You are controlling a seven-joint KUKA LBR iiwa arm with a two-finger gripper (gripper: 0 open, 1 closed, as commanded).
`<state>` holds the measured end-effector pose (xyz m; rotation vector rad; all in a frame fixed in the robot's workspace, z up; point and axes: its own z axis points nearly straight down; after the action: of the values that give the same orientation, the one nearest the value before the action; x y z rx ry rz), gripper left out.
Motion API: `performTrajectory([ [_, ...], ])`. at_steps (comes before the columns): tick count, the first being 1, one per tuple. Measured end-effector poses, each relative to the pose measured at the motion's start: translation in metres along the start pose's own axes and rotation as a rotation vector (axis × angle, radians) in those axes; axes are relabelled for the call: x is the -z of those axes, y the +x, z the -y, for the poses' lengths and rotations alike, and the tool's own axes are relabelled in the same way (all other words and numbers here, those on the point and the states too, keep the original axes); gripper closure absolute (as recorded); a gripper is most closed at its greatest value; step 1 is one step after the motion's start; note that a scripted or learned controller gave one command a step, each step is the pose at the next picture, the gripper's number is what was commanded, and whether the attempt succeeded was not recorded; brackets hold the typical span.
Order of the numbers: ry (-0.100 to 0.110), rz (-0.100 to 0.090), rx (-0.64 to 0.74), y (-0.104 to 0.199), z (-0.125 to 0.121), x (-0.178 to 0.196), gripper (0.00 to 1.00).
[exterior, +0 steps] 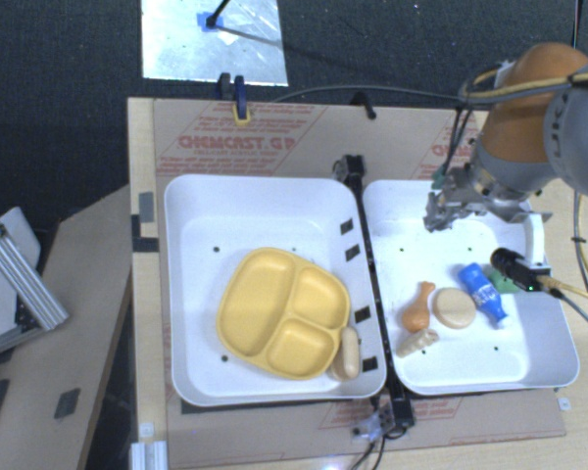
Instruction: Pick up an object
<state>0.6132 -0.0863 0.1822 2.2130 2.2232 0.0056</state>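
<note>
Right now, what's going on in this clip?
A grey KUKA arm reaches in from the right, its gripper hovering over the upper part of the right bin with nothing visibly held. Below it lie a blue bottle, a round tan piece, an orange drumstick-shaped toy and a small pale item. The left bin holds a yellow divided tray with a beige piece against its lower right edge.

The right bin (549,360) holds a blue bottle (482,292) lying tilted, a round beige disc (454,308) touching its left side, an orange drumstick (418,307) just left of that, and a pale small piece (417,341) below. In the left bin (191,262), a yellow divided tray (282,312) lies flat, a tan oval piece (348,352) touching its lower right edge.
</note>
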Motion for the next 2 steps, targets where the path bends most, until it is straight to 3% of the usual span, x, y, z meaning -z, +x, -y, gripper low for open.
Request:
performTrajectory([
  [1,-0.002,0.000,0.000,0.000,-0.003,0.065,1.00],
  [2,0.000,0.000,0.000,0.000,-0.005,0.103,1.00],
])
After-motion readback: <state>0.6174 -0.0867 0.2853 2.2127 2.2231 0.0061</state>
